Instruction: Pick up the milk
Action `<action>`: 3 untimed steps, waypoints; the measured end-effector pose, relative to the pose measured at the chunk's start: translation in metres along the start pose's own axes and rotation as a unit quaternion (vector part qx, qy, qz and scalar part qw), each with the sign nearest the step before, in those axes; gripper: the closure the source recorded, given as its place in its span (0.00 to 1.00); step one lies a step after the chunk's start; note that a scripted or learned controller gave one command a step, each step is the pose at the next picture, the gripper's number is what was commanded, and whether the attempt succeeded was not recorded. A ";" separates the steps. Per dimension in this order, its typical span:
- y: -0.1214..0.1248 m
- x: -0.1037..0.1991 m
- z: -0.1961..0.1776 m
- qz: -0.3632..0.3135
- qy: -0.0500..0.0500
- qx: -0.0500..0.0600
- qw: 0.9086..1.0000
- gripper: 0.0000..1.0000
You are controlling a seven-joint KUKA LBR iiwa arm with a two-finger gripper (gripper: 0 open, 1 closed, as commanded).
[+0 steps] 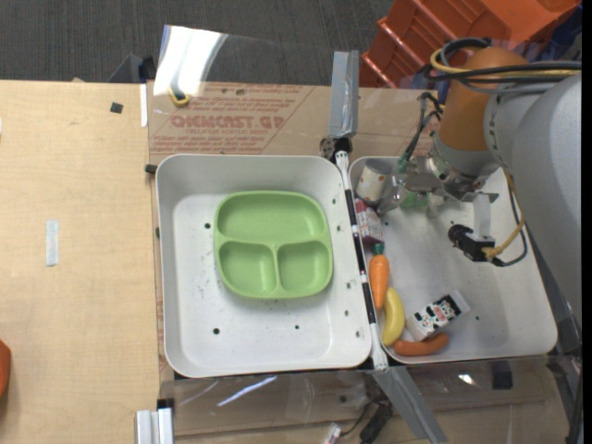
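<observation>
1. Two white bins side by side. Left bin (185, 340) holds a green divided plate (274, 243). Right bin (518, 322) holds the food items and the arm.
2. Arm (518, 128) reaches in from the right, orange band above the wrist. Gripper (400, 192) is low at the far left corner of the right bin, just beside a small pale cup-like item (372, 183). How wide it stands cannot be told; wrist hardware and cables clutter it. Nothing visibly held.
3. Milk (438, 313): small white carton with dark patches, lying flat on the bin floor in the near part of the right bin, nothing on top of it. Long axis runs slantwise, the right end higher in the view than the left.
4. Neighbours: orange-red sausage-like item (421, 345) just beside the milk on its near side, banana (394, 316) just left of it, carrot (379, 280) further up along the bin's left wall. A small dark red item (368, 228) lies near the gripper.
5. Key relation: milk lies well apart from the gripper, toward the near edge and slightly right of it. Judgement: the gripper must travel toward the near edge and close across the carton's short side, so the wrist likely needs turning to match the slant.
6. Risk, judged: sausage and banana crowd the near-left side; a finger may land on them.
</observation>
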State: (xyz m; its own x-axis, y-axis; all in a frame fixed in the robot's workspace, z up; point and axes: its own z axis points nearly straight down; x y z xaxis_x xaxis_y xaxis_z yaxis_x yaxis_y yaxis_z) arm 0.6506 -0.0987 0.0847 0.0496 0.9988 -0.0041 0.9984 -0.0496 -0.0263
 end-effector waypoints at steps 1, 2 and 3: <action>-0.116 -0.010 -0.002 -0.053 0.001 -0.012 0.999 0.00; -0.174 -0.011 -0.001 -0.086 0.001 -0.011 0.996 0.00; -0.174 -0.011 -0.009 -0.083 0.001 -0.011 0.996 1.00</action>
State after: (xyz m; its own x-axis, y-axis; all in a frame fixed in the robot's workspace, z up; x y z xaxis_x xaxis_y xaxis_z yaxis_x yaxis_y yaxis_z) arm 0.4763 -0.1012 0.0983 -0.1169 0.9931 0.0014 0.9931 0.1169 -0.0050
